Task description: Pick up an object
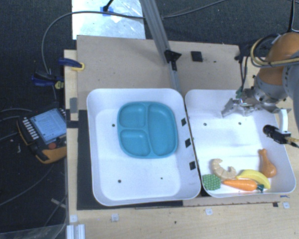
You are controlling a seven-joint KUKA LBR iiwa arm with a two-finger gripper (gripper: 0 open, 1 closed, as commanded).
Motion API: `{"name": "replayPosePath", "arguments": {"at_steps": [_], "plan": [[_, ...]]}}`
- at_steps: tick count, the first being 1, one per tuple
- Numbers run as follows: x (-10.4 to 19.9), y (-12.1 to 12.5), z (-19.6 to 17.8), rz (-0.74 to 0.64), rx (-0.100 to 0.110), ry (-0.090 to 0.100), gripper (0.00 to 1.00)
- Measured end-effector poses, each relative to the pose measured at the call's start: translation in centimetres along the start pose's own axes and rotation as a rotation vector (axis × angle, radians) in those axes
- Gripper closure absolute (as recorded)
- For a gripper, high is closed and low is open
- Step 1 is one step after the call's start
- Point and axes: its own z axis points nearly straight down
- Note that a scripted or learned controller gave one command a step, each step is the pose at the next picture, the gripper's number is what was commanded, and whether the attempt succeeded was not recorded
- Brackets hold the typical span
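Several toy foods lie in the front right corner of the right bin: a yellow banana, an orange carrot, a brown drumstick, a beige curled piece and a small green piece. My gripper hangs over the far part of the right bin, well behind the foods. Its two fingers point down and left, spread open, with nothing between them.
A blue divided plate sits in the left bin. A black fitting sticks over the right bin's right rim. A slanted metal pole stands behind the bins. A hand-held control unit and clamps lie off the bench's left.
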Motion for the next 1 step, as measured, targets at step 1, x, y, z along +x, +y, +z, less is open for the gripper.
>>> {"name": "replayPosePath", "arguments": {"at_steps": [1], "plan": [[-0.07, 0.24, -1.52, -0.003, -0.007, -0.004, 1.0]]}}
